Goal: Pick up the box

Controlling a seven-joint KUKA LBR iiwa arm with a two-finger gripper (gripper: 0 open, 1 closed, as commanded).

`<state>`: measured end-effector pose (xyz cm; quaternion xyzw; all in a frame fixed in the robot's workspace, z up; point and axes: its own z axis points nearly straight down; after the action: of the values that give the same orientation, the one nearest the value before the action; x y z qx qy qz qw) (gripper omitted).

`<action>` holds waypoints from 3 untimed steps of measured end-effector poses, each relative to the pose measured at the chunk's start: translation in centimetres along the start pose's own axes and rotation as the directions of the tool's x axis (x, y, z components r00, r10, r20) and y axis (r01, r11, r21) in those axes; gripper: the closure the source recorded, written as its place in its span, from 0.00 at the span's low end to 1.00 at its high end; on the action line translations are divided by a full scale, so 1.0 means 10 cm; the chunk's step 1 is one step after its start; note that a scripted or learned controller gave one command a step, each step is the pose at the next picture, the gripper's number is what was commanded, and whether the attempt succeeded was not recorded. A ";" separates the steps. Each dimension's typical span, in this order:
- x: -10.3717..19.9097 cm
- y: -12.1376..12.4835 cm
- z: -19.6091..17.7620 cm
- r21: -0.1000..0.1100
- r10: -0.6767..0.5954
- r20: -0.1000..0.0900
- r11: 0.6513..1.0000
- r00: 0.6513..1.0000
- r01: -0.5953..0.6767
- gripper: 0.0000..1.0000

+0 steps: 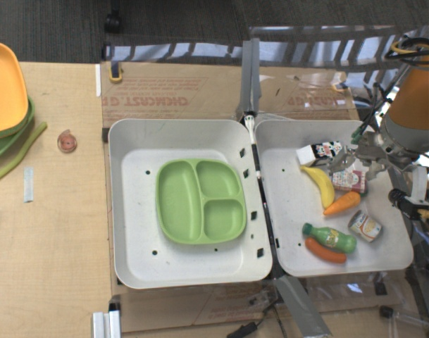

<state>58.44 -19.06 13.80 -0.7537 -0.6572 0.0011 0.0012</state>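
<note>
In the right bin [288, 252], a small pink and white box [351, 182] lies between a banana [320, 183] and the bin's right side. My gripper [344, 163] hangs right over the box's upper left edge, reaching in from the right under the orange band of the arm [413, 104]. Whether it touches the box I cannot tell. A black and white carton [319, 151] lies just left of the gripper, above the banana.
An orange carrot [342, 202] lies just below the box. A small can [365, 226], a green bottle [330, 237] and a red-orange vegetable [325, 251] lie toward the bin's front. The left bin [129, 259] holds a green divided plate [201, 201].
</note>
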 end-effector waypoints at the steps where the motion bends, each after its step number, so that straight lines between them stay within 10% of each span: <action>1: -0.16 0.20 0.45 -0.005 -0.174 -0.001 0.985 0.985 0.174 0.00; 2: -0.16 0.21 0.35 -0.008 -0.174 0.001 0.985 0.985 0.174 1.00; 3: 0.61 -0.27 0.10 -0.001 -0.177 0.001 0.984 0.984 0.177 1.00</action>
<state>56.56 -12.66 12.83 -0.6922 -0.7217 0.0007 0.0006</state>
